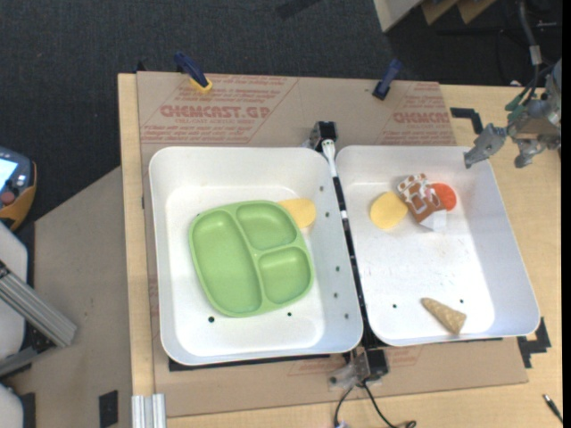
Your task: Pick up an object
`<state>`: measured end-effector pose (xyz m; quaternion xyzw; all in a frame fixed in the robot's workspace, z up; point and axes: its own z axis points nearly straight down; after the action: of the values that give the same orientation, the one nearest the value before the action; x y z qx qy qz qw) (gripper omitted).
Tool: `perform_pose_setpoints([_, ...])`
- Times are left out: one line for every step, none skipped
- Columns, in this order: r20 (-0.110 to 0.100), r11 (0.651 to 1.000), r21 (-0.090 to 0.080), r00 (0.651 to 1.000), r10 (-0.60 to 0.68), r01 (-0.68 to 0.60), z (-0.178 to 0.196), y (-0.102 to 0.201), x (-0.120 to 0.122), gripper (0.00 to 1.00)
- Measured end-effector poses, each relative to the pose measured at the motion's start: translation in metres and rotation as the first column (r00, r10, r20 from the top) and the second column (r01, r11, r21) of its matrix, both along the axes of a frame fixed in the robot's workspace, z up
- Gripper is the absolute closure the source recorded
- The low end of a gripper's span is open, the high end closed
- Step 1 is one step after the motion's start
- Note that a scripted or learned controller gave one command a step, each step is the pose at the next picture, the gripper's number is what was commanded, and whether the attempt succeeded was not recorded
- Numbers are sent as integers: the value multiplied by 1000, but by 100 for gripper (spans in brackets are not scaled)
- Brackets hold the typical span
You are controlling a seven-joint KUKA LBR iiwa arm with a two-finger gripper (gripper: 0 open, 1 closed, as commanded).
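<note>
Two bins; tool hangs open over right bin's far edge.

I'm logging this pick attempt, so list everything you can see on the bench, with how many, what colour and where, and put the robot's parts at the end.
white bins: 2, white, side by side on the bench
divided plate: 1, green, three compartments, in the left bin
yellow piece by plate: 1, yellow, left bin, at the plate's upper right edge
round yellow item: 1, yellow, right bin, upper middle
brown-and-white item: 1, brown with white markings, right bin, just right of the round yellow item
orange-red item: 1, orange-red, right bin, against the brown-and-white item
tan wedge: 1, tan, right bin, near its front edge
clamps: 2, blue, on the board's far edge
gripper: 1, grey, above the right bin's far right corner; jaws' state unclear
</note>
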<state>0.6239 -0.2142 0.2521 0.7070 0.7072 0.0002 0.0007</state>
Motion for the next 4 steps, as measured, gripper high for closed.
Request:
perform_pose_setpoints([-3, 1000, 5, 1000, 0, 0, -146, 27, 2, 0])
perform_pose_setpoints([16, 1000, -6, 1000, 0, 0, -145, 32, 4, 0])
perform_pose_setpoints([9, 1000, -1, 1000, 4, -4, -163, 61, 27, 0])
perform_pose_setpoints([6, 1000, -1, 1000, 2, -2, -155, 59, 25, 100])
